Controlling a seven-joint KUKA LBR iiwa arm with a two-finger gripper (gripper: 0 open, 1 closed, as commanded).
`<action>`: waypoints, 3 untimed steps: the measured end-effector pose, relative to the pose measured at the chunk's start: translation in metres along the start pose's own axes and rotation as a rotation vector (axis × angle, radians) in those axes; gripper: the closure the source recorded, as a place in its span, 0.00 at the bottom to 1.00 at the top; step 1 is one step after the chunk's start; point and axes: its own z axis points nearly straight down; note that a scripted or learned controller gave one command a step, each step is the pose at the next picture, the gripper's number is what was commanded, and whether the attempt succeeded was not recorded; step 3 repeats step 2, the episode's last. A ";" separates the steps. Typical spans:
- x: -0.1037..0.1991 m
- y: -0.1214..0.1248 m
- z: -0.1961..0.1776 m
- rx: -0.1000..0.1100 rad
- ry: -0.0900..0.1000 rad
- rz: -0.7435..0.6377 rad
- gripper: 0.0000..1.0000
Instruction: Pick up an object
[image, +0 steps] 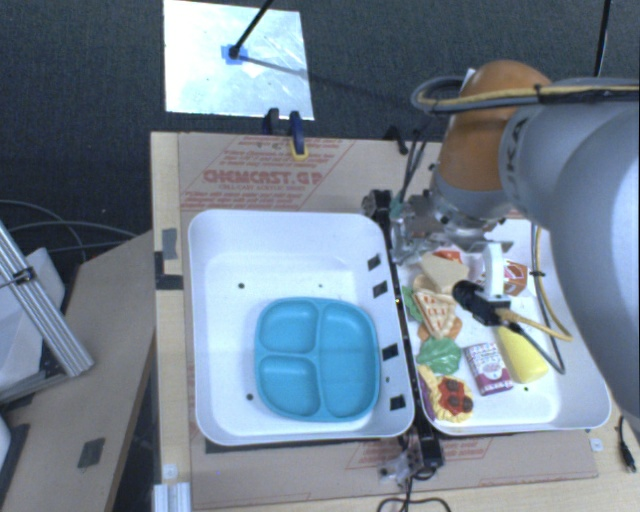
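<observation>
Toward three o'clock, small toy foods are being crowded along the right bin's (575, 405) left wall beneath the gripper (425, 235), whose jaw state cannot be told. Light and rigid, the yellow banana (525, 355) is being judged best pinched mid-body.

A blue divided plate (318, 358) lies in the left bin (225, 250); the arm (560, 150) hangs over the right bin (585, 400), whose toy food (440, 355) looks partly hidden.

Even, bright light from above; the picture is a little soft

White bins (290, 240) almost overexposed; strong glare on the foil sheet (240, 60) at 11 o'clock; dim floor at 9 o'clock; arm (580, 190) at 3 o'clock blurred.
</observation>
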 end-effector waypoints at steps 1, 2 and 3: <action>0.036 -0.079 0.015 0.006 0.000 0.000 1.00; -0.049 -0.044 0.013 -0.006 -0.004 0.010 1.00; -0.049 -0.044 0.013 -0.006 -0.004 0.010 1.00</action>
